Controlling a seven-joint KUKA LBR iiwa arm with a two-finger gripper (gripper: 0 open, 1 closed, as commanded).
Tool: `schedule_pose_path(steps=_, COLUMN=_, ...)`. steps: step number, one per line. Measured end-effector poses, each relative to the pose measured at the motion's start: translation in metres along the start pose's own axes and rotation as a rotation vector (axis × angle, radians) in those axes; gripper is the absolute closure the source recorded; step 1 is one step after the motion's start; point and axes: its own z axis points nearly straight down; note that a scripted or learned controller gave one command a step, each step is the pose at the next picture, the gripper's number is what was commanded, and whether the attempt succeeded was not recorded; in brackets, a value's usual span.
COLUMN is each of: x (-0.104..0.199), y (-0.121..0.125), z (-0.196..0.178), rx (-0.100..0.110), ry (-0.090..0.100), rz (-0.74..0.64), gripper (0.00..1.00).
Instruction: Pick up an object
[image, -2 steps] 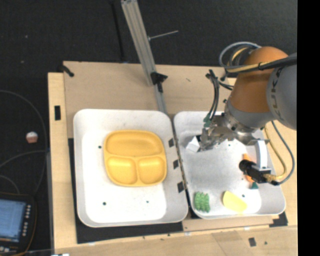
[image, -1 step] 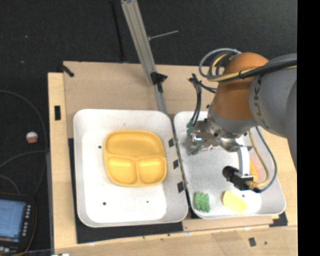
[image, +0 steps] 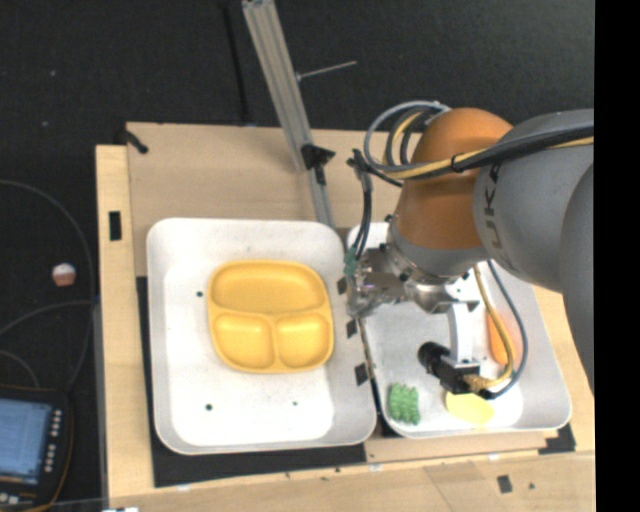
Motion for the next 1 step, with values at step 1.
schedule_pose_path(steps=1, x=0.0480, y=-0.0064, z=0.0070, rx=0.001, ry=-0.001, rz=0.001, gripper=1.00)
